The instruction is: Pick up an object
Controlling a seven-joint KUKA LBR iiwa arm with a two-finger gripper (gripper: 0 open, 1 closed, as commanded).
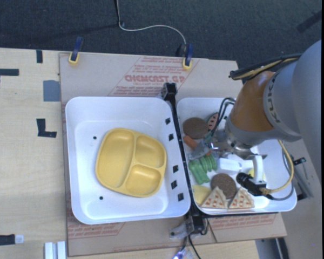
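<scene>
Green ribbed toy lies mid right bin, just beside brown disc. Judged light, stiff plastic, slippery; best gripped across its narrow width. Pincer hovers above it; opening cannot be told.

arm cut off by the right edge, upper links out of frame. its wrist covers the middle of the right bin, so the gripper fingertips are lost in clutter. red item mostly hidden behind wrist. orange piece half under the brown disc, too small to identify
</scene>
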